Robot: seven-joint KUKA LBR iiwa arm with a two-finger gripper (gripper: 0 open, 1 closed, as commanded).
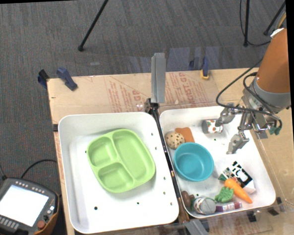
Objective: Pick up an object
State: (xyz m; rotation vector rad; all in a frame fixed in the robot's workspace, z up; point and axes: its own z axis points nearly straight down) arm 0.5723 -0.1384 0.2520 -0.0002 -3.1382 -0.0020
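Grey carpet, tripod legs, a cardboard-topped bench (110, 92) with two white bins side by side. Right bin (261, 154) crowded: blue bowl (193, 161) near the middle, cookie (175, 139) and an orange block (188, 134) just behind it toward the divider, a small white-and-red piece (212, 126) at the far wall, a black-and-white carton (238, 174) and carrot (238, 189) toward the near right corner, with a green scrap (224, 194), a can (207, 205) and a purple tube (227, 207) along the near wall. Left bin (69, 144) with a green divided plate (121, 160), well apart from the arm.

Gripper (233, 130) poised over the far right part of the right bin, fingers (236, 144) spread, nothing between them. Closest candidates: white-and-red piece just to its left, carton just nearer the camera; bowl a little further left. Carrot's long axis slanting from upper left to lower right, so a pinch across it would need the jaws turned to match. Probably not yet committed to any one object; descent and closing to come. Risk: clutter near the carton, easy to nudge neighbours instead of gripping.
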